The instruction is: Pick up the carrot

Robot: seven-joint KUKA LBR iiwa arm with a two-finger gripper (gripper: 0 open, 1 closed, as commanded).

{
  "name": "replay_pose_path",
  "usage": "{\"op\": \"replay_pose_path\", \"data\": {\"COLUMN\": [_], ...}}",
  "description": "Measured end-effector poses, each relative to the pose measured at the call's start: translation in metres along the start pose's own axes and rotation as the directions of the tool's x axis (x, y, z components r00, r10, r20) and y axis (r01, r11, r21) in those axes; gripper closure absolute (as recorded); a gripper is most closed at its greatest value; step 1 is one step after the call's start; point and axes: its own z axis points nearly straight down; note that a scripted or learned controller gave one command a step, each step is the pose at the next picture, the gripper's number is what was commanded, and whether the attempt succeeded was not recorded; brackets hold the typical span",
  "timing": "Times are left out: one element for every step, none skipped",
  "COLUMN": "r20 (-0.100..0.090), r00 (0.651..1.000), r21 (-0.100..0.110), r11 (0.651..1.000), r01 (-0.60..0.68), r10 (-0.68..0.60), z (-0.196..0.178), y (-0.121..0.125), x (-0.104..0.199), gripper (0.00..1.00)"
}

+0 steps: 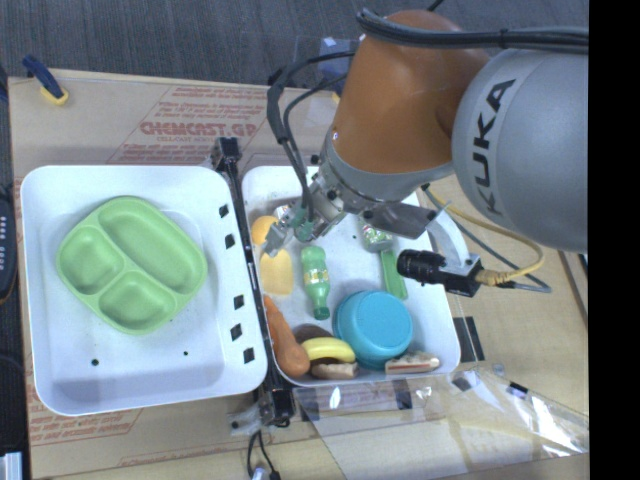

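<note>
We look down on two shallow white bins set side by side on a bench. The left bin (40, 368) holds a green divided plate (131, 263), lying flat towards its upper left. The right bin (440, 343) is crowded with toy food.

The carrot (283, 336) lies along the right bin's left wall, near the front — orange, slanting from upper left to lower right, its lower end touching a yellow banana (329, 349). Nothing grips it.

The gripper (290, 230) hangs over the upper left part of the right bin, below the arm's orange band. Its fingers (279, 239) look slightly parted, pointing down towards a yellow-orange block (276, 271) just below them; we see nothing between them, so the hand is released. It stands above the carrot's upper end, apart from it.

Just right of the gripper a green bottle (315, 281) lies upright in the view — beside it a blue bowl (374, 327) sits near the bin's front. A small orange round thing (261, 230) rests by the left wall, just beside the fingers.
</note>
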Motion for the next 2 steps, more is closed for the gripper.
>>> {"op": "replay_pose_path", "data": {"r20": [-0.001,0.01], "r00": [0.896,0.964], "r21": [-0.003,-0.023], "r11": [0.896,0.964], "r01": [-0.445,-0.265], "r10": [0.445,0.265], "z": [0.052,-0.138], "y": [0.033,0.017], "x": [0.018,-0.018], "gripper": [1.0,1.0]}}
